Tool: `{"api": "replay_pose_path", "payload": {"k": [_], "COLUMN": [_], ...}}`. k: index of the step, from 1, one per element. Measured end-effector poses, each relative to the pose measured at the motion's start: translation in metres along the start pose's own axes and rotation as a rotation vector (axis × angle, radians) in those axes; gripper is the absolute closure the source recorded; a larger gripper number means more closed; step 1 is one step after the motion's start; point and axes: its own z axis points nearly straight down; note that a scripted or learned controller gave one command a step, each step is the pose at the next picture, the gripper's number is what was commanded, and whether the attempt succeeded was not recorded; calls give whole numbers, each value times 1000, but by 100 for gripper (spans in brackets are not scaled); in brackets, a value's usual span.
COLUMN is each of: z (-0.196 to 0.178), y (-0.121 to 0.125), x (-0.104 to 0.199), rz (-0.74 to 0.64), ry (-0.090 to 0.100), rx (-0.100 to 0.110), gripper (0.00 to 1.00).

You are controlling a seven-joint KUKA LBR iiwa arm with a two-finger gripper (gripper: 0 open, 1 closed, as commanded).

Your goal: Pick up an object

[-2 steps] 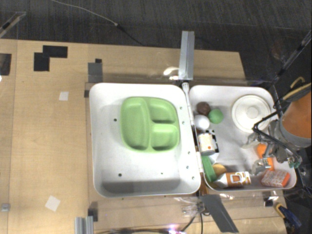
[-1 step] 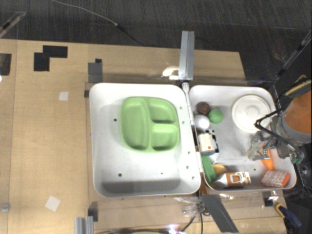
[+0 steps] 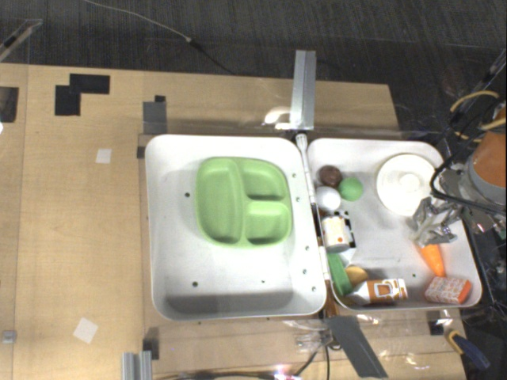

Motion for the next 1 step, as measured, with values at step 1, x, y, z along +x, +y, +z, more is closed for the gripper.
{"api": "replay_pose_path", "payload": {"k": [1], "z": [1], "y": [0], "x": [0], "rz": [0], "ry": [1], "rx": [-1], "gripper": [0]}}
